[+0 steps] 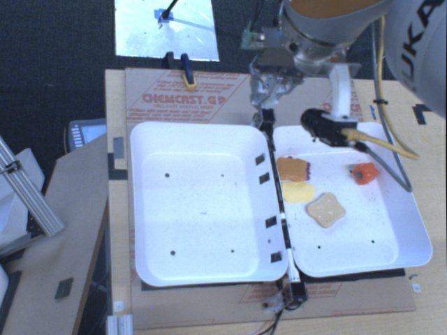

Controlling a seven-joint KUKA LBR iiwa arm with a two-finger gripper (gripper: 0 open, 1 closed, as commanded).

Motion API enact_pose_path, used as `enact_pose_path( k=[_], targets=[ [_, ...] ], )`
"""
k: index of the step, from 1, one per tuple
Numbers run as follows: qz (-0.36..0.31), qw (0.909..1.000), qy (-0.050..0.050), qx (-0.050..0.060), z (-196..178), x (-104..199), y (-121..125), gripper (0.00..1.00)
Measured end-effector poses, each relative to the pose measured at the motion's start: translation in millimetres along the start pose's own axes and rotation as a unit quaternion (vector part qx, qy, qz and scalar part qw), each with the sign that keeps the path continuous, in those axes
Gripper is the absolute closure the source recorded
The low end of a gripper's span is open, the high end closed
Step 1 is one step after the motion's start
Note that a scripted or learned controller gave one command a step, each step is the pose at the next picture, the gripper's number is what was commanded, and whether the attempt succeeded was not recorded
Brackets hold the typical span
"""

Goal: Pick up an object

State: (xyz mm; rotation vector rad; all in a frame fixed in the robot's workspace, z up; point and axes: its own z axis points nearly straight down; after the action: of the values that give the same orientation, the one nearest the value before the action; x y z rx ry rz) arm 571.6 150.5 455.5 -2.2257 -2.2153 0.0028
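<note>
1. Arm (pixel 349 12): a big grey arm with an orange band is seen at the top right, reaching in over the far edge of the bins.
2. Bins: two shallow white bins are set side by side. The left bin (pixel 202 201) is seen with bare white floor. The right bin (pixel 377 243) has the food toys in it.
3. Claw (pixel 264 110): it hangs over the far end of the wall shared by the bins. Nothing is seen held in it. Whether it is wide or narrow cannot be told.
4. Toast slice (pixel 325 210): it lies flat, down and to the right of the claw, well apart from it.
5. Yellow piece (pixel 298 192) and orange-brown piece (pixel 293 169): these lie nearest the claw, just below it.
6. Small red-orange toy (pixel 364 174): it lies farther right.
</note>
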Motion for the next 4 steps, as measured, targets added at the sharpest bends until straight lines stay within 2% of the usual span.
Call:
enact_pose_path(
  k=[1,2,3,4],
  targets=[
    [-0.006,1.0,0.002,-0.005,-34,54,32,1.0],
    [-0.006,1.0,0.002,-0.002,-39,86,28,1.0],
    [-0.004,1.0,0.001,-0.004,-82,84,45,1.0],
    [-0.003,1.0,0.0,-0.002,-79,84,72,1.0]
  ],
)
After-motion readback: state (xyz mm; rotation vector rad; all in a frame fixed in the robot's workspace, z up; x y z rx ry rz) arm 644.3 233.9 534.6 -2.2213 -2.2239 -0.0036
